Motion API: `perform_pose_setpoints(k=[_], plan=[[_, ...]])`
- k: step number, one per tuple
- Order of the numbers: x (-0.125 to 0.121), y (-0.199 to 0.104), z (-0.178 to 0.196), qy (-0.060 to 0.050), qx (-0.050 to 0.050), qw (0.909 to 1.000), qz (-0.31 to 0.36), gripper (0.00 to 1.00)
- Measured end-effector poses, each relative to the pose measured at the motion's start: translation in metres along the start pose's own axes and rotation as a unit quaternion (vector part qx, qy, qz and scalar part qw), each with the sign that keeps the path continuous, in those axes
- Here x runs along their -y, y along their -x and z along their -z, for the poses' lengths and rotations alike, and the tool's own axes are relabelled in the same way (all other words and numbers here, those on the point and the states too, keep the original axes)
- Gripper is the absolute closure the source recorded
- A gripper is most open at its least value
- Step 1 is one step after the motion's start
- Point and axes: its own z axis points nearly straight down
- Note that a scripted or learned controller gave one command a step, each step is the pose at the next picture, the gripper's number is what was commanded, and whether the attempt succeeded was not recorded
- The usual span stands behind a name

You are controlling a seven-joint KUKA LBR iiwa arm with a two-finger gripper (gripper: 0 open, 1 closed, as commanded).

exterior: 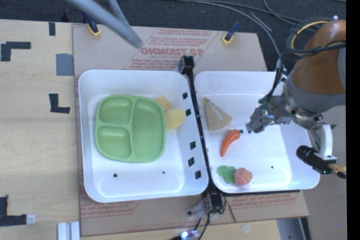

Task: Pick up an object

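Observation:
The right bin (281,93) holds a tan wedge (215,114), an orange carrot (228,141), a green piece (226,172) and a pink-red piece (243,176) near its front wall. My gripper (254,123) hangs low over the middle of this bin, just right of the carrot's top end. The arm's grey wrist and orange band come in from the right above it. Nothing shows between the fingers.
The left bin (90,177) carries a green divided plate (131,127) with pale yellow pieces (174,118) at its right edge. A black divider clip line (194,121) runs between the bins. Cables lie behind the bench.

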Motion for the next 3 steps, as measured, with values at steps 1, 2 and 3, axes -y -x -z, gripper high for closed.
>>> perform_pose_setpoints(k=[1,2,3], plan=[[-0.001,0.000,0.053,-0.001,0.000,1.0000,0.000,1.00],[-0.019,-0.040,0.047,-0.003,-0.001,1.0000,0.001,1.00],[-0.045,-0.093,0.027,-0.004,-0.001,1.0000,0.002,1.00]])
